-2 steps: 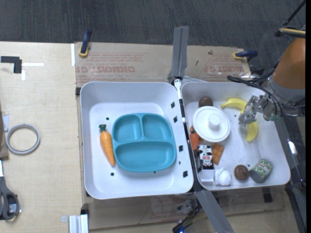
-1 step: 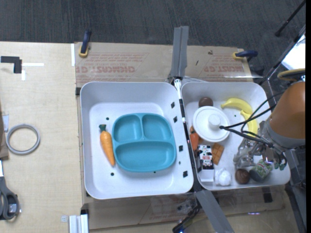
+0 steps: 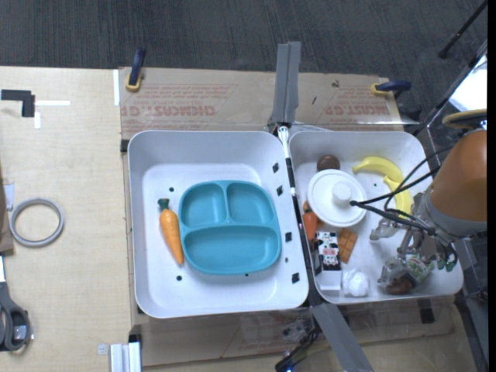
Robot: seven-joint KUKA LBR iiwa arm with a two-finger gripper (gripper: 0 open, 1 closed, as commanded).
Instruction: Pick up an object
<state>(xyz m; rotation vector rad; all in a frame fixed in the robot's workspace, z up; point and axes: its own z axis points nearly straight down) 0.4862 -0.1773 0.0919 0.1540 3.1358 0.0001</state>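
Observation:
My gripper (image 3: 408,256) hangs low in the right bin (image 3: 446,289), near its front right corner, below the orange-banded wrist (image 3: 465,178). Directly under it lies a small dark, mottled object (image 3: 401,281); whether the gripper touches it is hidden. Other things in this bin: a yellow banana (image 3: 385,170) at the back, a round white lid with a knob (image 3: 337,197), a brown ball (image 3: 328,162), orange pieces (image 3: 347,243), a black-and-white box (image 3: 328,251) and a white ball (image 3: 356,284).
The left bin (image 3: 147,285) holds a teal divided plate (image 3: 230,227) and a carrot (image 3: 170,233) beside it. On the bench to the left lie a grey ring (image 3: 34,221) and scissors (image 3: 14,324). Black cables (image 3: 387,194) cross the right bin.

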